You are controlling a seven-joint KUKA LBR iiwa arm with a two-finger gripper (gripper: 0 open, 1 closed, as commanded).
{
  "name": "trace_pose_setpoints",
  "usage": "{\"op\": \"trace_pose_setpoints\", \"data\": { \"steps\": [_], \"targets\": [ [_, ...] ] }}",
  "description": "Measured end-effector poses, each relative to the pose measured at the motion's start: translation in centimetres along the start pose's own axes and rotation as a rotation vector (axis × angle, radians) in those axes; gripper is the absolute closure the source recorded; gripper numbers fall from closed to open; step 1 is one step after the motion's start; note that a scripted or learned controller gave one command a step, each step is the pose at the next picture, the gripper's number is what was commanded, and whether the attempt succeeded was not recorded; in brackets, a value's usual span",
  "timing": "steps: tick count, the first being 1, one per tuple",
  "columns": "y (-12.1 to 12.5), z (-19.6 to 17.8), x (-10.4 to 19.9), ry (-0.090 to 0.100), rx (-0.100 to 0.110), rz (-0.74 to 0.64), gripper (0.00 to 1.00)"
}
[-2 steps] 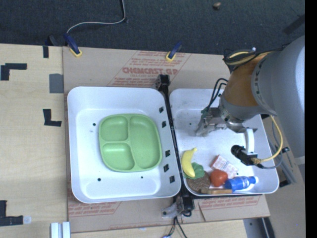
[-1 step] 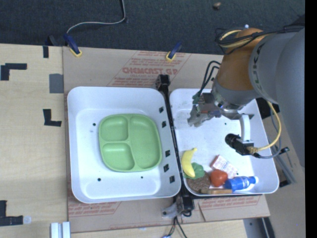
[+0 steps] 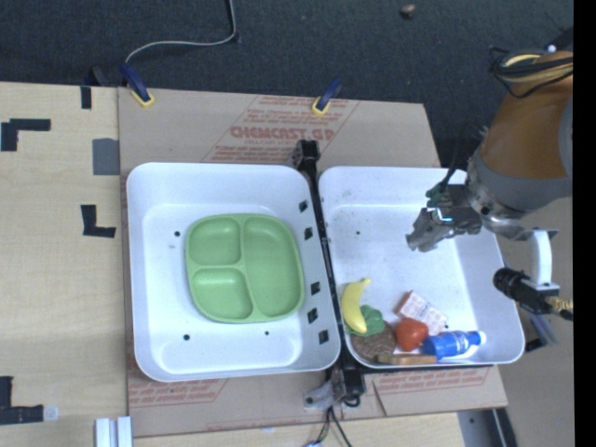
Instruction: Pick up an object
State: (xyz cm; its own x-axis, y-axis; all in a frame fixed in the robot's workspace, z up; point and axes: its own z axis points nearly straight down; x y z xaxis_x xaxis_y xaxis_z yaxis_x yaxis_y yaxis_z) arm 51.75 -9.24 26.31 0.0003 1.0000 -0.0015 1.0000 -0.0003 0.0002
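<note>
My gripper (image 3: 424, 236) hangs over the bare middle-right of the right bin (image 3: 372, 194), above the pile of objects. Nothing shows between its fingers. Along the bin's near edge lie a yellow banana (image 3: 354, 304), a green item (image 3: 372, 321), a red tomato-like object (image 3: 412, 333), a blue-and-white bottle (image 3: 453, 344), a white and red packet (image 3: 419, 307) and a brown object (image 3: 377, 345). All of them sit well below the gripper in the view.
The left bin (image 3: 154, 194) holds a green divided plate (image 3: 245, 267). A black divider with clips (image 3: 315, 250) runs between the bins. The arm's grey and orange body (image 3: 526, 147) enters from the right. Cardboard (image 3: 279, 128) lies under both bins.
</note>
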Motion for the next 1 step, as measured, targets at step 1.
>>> {"op": "trace_pose_setpoints", "data": {
  "steps": [1],
  "targets": [
    [-3.37,-1.30,-5.68,0.000,0.001,0.000,1.00]
  ]
}}
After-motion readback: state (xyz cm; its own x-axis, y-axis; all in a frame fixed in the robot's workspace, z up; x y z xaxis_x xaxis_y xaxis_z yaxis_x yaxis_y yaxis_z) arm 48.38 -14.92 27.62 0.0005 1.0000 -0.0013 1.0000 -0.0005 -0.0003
